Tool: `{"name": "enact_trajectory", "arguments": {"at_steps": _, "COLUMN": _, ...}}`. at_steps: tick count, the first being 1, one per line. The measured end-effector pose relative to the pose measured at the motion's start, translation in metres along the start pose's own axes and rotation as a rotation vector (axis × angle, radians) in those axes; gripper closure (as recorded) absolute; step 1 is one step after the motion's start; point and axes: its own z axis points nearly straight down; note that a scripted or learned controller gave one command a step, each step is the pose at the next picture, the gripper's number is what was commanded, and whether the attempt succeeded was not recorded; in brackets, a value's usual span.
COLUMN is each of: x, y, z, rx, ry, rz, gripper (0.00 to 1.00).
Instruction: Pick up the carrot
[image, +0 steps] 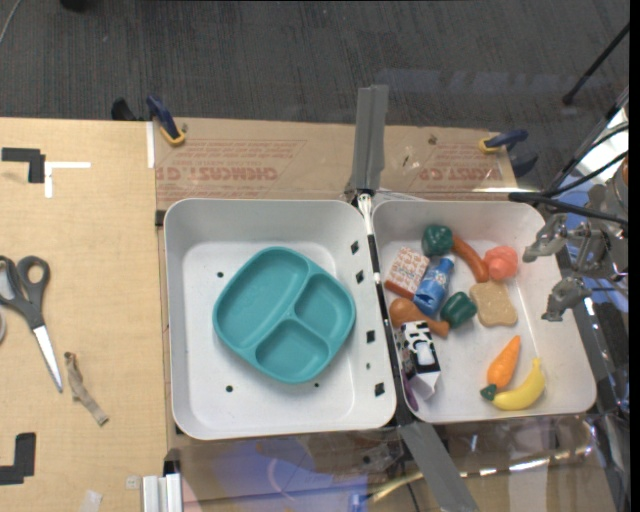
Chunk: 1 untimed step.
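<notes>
I see the carrot (504, 362) lying in the right bin (560, 400), towards its near right corner, tilted with its orange tip up and its green end down by the banana (522, 389). The two touch — the banana curls just under and beside the carrot's lower end.

The gripper (556, 275) sits at the right edge of the right bin, above its rim, well apart from the carrot and further back. I see metal parts there, but I cannot tell whether it is open or closed; nothing sits in it that I can make out.

The rest of the right bin is crowded along its left and back. A slice of bread (494, 304) lies near the middle, with a pink ball (502, 263) just behind it and a sausage (469, 257) beside that. A blue can (434, 283) lies at a slant next to a small patterned box (407, 269), and a dark green vegetable (437, 240) sits at the back. A black and white carton (421, 352) rests against the left wall.

The left bin (190, 300) holds a teal divided plate (285, 314), lying flat and turned at an angle. On the bench far to the left lie scissors (32, 310).
</notes>
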Motion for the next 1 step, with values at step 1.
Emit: {"name": "enact_trajectory", "arguments": {"at_steps": 1, "x": 0.0225, "y": 0.0100, "z": 0.1321, "rx": 0.005, "ry": -0.018, "rz": -0.061, "gripper": 0.00}}
